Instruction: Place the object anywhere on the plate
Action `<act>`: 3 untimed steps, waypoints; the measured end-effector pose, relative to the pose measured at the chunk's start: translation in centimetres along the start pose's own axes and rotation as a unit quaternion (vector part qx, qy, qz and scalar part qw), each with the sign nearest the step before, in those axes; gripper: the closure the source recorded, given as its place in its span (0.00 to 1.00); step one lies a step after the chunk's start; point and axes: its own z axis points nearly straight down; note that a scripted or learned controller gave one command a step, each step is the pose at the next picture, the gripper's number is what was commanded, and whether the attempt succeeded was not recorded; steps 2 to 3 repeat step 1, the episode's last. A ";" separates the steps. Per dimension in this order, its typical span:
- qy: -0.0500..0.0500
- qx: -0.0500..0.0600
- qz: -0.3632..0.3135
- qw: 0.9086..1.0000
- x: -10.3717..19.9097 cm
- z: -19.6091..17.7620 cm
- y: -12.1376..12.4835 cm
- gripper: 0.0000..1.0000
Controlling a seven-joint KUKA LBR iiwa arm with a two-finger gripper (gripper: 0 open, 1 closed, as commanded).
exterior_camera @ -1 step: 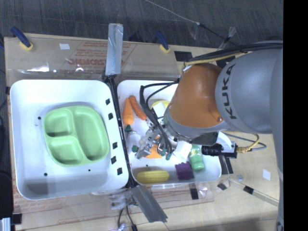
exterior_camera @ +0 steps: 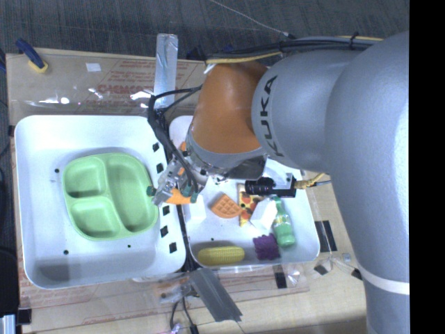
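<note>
right now i see the arm (exterior_camera: 334, 117) reaching in from the right, its grey bulk and orange band (exterior_camera: 226, 110) covering much of the right bin (exterior_camera: 306, 245). the gripper (exterior_camera: 169, 186) sits low over the divide between the two bins, just at the right rim of the left bin (exterior_camera: 35, 186). an orange object (exterior_camera: 181, 196) lies right under the fingertips, on the ridge where the bins meet; it looks pinched between the fingers, though the view there is cluttered and i can't be fully sure of the contact.

the green plate (exterior_camera: 108, 195), a three-compartment one, lies in the middle of the left bin, and the orange object is just beside its right edge, not on it.

in the right bin i can make out a waffle-like piece (exterior_camera: 224, 206) near the centre, a red and yellow item (exterior_camera: 245, 205) touching it on the right, a white block (exterior_camera: 264, 214) beside that, a green bottle (exterior_camera: 282, 229) lying toward the right wall, a purple grape bunch (exterior_camera: 265, 245) near the front, and a yellow corn cob (exterior_camera: 221, 255) along the front wall. a black part with a cable (exterior_camera: 268, 186) juts out from under the wrist above these.

a strip of grey tape (exterior_camera: 167, 65) stands at the back edge of the bench, and a blue and yellow clip (exterior_camera: 31, 56) lies at the far left corner.
</note>
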 end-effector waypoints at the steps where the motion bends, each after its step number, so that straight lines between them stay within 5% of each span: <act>1: 0.000 0.001 0.002 1.000 -0.1 0.0 -0.3 0.00; 3: 0.000 0.001 0.002 1.000 -0.1 0.0 -0.3 0.00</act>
